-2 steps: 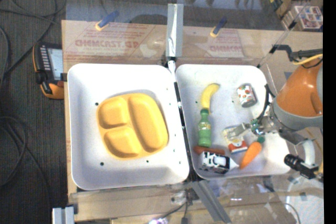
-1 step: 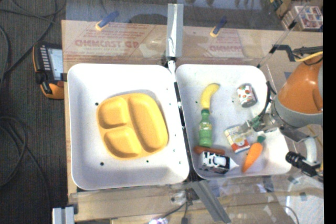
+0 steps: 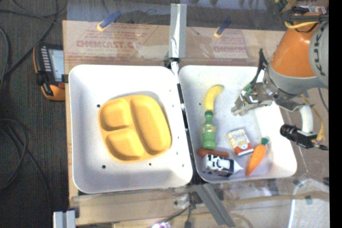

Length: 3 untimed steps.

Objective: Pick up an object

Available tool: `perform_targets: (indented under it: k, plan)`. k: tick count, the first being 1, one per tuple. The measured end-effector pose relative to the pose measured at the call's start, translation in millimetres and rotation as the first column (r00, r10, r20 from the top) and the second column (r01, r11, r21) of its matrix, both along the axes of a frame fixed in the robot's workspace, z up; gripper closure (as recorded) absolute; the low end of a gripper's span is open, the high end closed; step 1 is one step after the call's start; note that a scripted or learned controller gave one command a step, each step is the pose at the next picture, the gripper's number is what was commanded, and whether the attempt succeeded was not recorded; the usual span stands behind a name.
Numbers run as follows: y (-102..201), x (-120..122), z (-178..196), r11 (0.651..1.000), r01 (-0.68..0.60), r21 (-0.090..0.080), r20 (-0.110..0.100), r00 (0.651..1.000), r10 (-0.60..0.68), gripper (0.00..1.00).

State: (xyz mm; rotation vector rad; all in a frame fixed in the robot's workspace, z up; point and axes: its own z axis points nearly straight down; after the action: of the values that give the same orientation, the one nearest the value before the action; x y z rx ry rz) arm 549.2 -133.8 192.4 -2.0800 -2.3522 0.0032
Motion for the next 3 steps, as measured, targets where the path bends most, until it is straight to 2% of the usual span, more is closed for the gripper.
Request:
perform_targets:
  k: [1,2,3]
  plan:
    - [-0.1,-0.1,-0.1,1.0,0.0,0.0,0.0,1.0,0.0,0.0]
    - [26.8,42.7,-99.9,1.0,-0.004,-0.003,0.002,1.0,0.004,0.0]
    - [26.8,42.9,-92.7,1.0,-0.005,-0.004,-0.001,1.0,0.005,1.0]
